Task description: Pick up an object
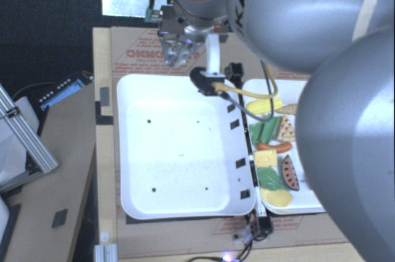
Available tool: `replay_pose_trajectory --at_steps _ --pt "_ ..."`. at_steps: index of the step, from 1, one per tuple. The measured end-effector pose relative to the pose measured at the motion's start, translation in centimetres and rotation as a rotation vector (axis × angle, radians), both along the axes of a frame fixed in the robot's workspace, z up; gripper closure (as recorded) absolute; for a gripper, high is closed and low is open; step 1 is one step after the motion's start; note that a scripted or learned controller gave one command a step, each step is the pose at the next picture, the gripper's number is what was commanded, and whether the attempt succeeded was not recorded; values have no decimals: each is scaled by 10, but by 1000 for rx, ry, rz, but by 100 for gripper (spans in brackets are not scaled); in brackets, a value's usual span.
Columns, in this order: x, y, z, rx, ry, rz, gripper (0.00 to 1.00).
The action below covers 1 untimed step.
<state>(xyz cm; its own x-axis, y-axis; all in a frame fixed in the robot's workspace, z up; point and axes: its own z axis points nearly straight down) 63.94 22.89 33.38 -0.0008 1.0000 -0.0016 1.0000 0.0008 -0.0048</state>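
The pincer [179, 52] is hanging over the bench beyond the far rim of the left bin [133, 150], holding nothing, and whether its fingers are parted is impossible to tell. The pickable items are sitting in the right bin [302, 206], with the corn cob [263, 106] nearest, lying toward 4 o'clock from the pincer, long axis running roughly 3-to-9. The pincer is probably needing to travel that way and descend.

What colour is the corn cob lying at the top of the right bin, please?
Yellow; the corn cob shows clearly in the camera view.
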Motion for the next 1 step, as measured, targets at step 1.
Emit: replay_pose_trajectory --at_steps 1 --pt "-29 5 -180 -3 11 0 100"
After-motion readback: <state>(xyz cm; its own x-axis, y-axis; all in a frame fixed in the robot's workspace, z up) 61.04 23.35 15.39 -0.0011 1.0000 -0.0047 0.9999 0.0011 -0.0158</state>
